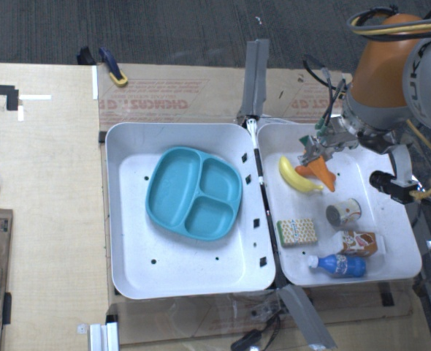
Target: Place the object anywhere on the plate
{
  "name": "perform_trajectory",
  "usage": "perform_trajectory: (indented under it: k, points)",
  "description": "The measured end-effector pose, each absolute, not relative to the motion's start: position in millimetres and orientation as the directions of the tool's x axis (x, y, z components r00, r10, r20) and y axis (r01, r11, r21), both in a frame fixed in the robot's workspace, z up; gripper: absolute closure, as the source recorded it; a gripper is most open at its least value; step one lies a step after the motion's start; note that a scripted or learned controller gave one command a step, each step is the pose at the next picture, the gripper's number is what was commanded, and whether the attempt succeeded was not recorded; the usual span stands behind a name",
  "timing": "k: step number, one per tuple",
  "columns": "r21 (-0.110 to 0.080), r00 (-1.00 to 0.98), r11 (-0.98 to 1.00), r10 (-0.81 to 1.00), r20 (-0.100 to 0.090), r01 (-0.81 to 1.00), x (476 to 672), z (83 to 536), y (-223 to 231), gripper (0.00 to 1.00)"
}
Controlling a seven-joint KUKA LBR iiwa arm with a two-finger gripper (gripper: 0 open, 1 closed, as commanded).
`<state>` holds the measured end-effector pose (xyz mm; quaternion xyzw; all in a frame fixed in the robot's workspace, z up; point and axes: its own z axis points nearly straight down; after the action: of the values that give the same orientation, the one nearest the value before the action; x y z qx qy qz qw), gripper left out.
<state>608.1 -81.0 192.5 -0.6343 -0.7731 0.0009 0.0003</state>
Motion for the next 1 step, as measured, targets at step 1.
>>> perform_trajectory:
  k: [1]
  points:
    - [-0.003, -0.329, 0.329, 0.944, 0.000, 0.944, 607.2, 190.6, -22.4, 1.00]
